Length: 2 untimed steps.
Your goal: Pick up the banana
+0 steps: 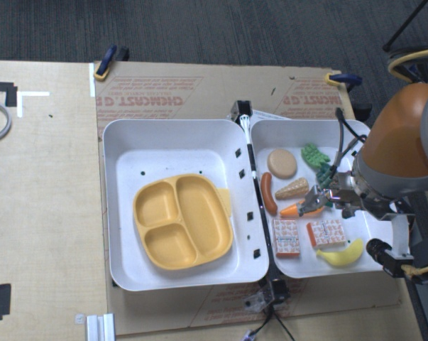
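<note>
The yellow banana (pixel 342 254) lies at the front of the right bin (pixel 304 267), just below a small red-and-white carton (pixel 327 231). My gripper (pixel 314 202) hangs over the middle of that bin, up and to the left of the banana and apart from it. Its tip is right beside the orange carrot (pixel 292 209). The grey arm with its orange band (pixel 407 137) comes in from the right and hides the bin's right side.
The right bin also holds a round bun (pixel 282 163), a green leafy piece (pixel 315 156), a sausage (pixel 268 192), a tan wedge (pixel 293 188) and a second carton (pixel 286 236). The left bin (pixel 121 190) holds a yellow divided plate (pixel 183 221).
</note>
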Tool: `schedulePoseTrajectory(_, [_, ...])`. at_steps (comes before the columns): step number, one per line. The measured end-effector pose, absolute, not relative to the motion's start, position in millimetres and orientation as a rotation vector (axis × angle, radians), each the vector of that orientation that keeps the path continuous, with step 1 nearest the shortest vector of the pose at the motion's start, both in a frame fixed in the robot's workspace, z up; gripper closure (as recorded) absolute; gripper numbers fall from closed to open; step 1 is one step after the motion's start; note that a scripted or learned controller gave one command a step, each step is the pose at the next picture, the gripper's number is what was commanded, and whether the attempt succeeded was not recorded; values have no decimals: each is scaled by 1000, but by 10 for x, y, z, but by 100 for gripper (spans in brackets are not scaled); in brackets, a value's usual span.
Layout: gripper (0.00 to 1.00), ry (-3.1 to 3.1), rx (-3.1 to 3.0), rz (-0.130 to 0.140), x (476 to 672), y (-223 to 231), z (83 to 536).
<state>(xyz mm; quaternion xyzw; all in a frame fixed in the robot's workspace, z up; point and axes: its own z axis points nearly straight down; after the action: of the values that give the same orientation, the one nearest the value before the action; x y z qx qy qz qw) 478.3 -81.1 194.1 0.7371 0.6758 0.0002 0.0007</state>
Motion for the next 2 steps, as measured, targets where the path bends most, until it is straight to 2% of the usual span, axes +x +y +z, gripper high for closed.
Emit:
schedulePoseTrajectory(1, [0, 2011, 2412, -1, 4778, -1834, 1599])
schedulePoseTrajectory(2, [0, 1639, 2680, 0, 4781, -1569, 1846])
